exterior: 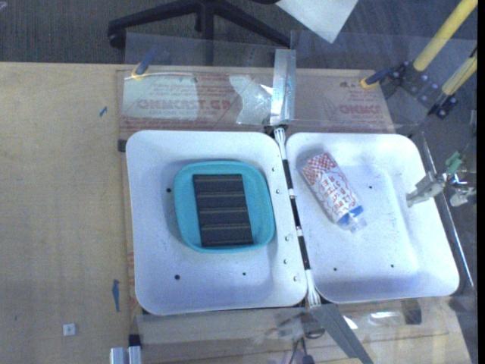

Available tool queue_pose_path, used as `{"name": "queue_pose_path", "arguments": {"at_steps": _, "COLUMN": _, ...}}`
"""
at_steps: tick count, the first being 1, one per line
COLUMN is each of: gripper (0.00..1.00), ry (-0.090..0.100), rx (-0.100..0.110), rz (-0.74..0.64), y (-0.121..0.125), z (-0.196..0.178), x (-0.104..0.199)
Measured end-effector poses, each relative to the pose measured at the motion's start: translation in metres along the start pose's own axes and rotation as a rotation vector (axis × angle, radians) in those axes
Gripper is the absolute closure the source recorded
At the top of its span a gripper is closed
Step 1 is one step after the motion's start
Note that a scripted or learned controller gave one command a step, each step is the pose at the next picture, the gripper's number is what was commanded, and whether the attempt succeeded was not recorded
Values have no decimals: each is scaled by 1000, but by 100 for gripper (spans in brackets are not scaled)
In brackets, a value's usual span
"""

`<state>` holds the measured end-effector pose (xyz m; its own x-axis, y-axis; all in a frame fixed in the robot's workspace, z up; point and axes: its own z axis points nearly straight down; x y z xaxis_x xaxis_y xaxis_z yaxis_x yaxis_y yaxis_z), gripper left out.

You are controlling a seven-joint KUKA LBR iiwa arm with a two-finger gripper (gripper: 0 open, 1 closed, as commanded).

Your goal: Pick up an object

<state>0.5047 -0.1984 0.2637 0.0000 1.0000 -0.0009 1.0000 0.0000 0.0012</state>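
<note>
The gripper (pixel 432 189) hung at the right bin's (pixel 394 268) far edge, apart from everything; whether it was open could not be told. Inward from it the bottle (pixel 332 189) lay flat on its side, free to grasp. Farther off, the tray (pixel 223 205) sat in the left bin (pixel 148 233).

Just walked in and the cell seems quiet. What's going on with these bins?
Nothing is being handled at this moment. The left bin holds a teal tray with a dark ribbed block lying on it. The right bin holds a plastic bottle with a red and white label, lying on its side. Both items rest untouched, so the pick has not yet happened.
</note>
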Motion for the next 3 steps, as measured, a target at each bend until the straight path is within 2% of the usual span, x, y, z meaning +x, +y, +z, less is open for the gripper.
{"name": "queue_pose_path", "arguments": {"at_steps": 1, "gripper": 0, "ry": 1, "rx": 1, "rz": -16, "y": 31, "z": 107, "x": 39}}
{"name": "queue_pose_path", "arguments": {"at_steps": 2, "gripper": 0, "ry": -6, "rx": -50, "rz": -60, "y": 77, "z": 133, "x": 77}}
{"name": "queue_pose_path", "arguments": {"at_steps": 3, "gripper": 0, "ry": -1, "rx": -29, "rz": -124, "y": 43, "z": 167, "x": 103}}
